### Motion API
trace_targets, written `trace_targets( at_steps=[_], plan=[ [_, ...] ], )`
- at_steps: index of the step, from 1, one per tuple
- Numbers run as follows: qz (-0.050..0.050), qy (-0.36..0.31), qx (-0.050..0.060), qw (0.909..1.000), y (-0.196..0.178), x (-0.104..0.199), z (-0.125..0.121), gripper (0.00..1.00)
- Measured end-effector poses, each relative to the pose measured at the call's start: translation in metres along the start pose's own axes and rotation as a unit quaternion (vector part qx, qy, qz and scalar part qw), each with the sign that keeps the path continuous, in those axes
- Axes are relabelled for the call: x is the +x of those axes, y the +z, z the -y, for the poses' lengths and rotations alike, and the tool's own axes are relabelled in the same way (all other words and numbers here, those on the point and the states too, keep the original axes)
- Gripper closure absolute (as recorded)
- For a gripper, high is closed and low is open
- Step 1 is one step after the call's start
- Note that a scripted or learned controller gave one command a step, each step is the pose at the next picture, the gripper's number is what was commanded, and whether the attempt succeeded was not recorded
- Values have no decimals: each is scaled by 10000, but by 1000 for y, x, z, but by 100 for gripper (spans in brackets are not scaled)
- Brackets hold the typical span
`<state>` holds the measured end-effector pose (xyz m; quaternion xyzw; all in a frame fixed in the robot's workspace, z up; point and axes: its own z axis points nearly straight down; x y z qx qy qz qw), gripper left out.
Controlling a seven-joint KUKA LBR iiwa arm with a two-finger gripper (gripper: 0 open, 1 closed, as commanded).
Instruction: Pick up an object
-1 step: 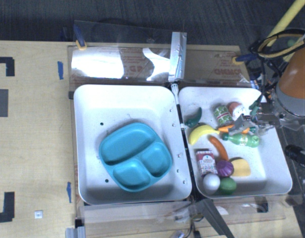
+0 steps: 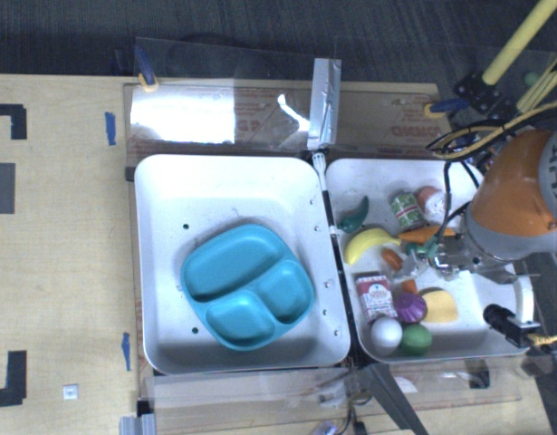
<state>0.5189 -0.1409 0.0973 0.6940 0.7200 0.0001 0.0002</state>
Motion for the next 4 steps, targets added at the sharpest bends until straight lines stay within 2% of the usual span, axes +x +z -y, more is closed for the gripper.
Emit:
trace_targets(
  at_steps=[1, 2, 3, 4],
  plan=[
    [12, -608, -22, 9981, 10, 24, 5, 0],
    [14, -603, -35, 9982, -1, 24, 4, 100],
    [-14, -593, -14, 9982, 10, 7, 8, 100],
    [-3, -957, -4, 9954, -108, 59, 0, 100]
  ],
)
